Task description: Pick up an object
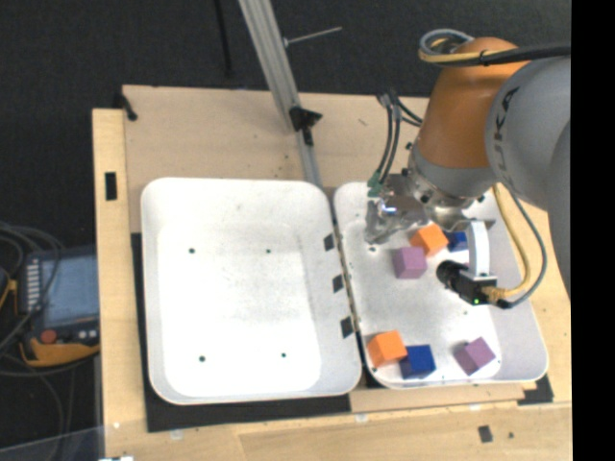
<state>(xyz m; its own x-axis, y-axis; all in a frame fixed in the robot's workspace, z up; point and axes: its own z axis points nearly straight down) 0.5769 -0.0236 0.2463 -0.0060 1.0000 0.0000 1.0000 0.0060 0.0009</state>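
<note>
Blocks in the right bin (519,358), gripper (384,221) low at its upper left.
Orange block (431,239) and purple block (409,262) lie just beside the gripper; its grip state cannot be told. Orange (386,347), blue (418,361) and purple (474,354) blocks line the near rim. Left bin (240,286) sits on the tan bench (207,133).

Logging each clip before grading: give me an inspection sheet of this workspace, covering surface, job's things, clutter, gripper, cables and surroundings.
Surface: wooden bench bearing left bin and right bin, side by side.
Job's things: in the right bin, purple block and orange block near the gripper; orange cube, blue cube and purple cube along the near edge.
Clutter: nothing seen.
Gripper: gripper low over the right bin's far left corner; finger state unclear.
Cables: dark cables looping off the wrist.
Surroundings: metal pole, pendant at left.
</note>
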